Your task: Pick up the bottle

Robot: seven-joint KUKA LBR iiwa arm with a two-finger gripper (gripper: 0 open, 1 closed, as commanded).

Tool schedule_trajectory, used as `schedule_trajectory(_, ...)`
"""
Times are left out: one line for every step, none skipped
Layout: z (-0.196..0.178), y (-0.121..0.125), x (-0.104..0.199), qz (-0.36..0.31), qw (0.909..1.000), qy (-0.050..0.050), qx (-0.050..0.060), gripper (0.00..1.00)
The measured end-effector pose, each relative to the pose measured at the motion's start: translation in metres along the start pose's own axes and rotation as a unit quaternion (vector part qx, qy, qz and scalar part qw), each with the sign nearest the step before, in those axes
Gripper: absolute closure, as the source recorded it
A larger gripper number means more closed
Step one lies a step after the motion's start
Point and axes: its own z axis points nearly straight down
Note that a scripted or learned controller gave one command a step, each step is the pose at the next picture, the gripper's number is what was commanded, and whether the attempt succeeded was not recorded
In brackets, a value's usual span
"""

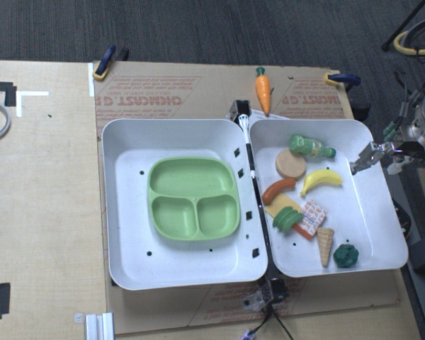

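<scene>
The bottle (312,146), small and green, lies on its side in the right bin (382,218), near that bin's far edge, with its neck pointing toward the arm's side. It rests just beyond a round tan cookie (291,164) and close to a banana (321,180), so it sits at the edge of the toy pile, not buried in it. That leaves its upper side free for a reach from above.

The gripper (363,160) hangs at the right rim of the same bin, near the bottle but apart from it. Its slim tips point inward over the white floor. They are too small and dim to judge, so I cannot tell whether they stand apart or together. Nothing shows between them.

Other toys lie toward the near side: a sausage (279,188), a cone (326,245) and a dark green lump (346,255). A carrot (262,89) lies outside on the counter (42,211). The left bin (120,211) holds a green divided plate (194,198).

The pick looks not yet begun. The likely need is to move left and lower over the bottle's body.
</scene>
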Motion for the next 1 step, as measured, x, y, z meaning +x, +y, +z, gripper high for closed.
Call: schedule_trajectory(-0.0095,0.0005,-0.0002,-0.001,1.0,-0.001,0.0,1.0)
